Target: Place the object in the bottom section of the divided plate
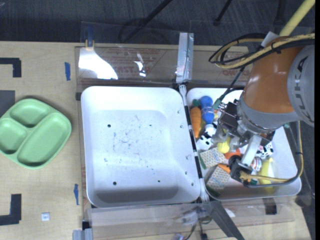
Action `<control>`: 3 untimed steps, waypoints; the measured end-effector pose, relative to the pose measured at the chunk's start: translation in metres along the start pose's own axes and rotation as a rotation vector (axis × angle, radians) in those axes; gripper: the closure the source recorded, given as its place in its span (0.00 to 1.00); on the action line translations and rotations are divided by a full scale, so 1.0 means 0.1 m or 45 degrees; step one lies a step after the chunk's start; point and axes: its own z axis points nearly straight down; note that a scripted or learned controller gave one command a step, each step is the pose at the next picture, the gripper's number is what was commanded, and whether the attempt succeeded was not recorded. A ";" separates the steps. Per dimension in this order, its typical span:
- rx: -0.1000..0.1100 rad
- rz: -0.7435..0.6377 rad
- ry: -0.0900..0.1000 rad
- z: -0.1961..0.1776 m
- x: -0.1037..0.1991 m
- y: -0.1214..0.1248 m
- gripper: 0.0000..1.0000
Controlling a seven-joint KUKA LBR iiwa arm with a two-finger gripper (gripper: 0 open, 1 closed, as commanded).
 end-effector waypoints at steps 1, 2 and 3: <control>0.000 -0.140 -0.001 -0.92 0.05 0.35 1.00; 0.006 0.216 -0.003 -0.24 0.36 -0.23 1.00; -0.003 0.003 0.000 -0.45 -0.04 0.03 1.00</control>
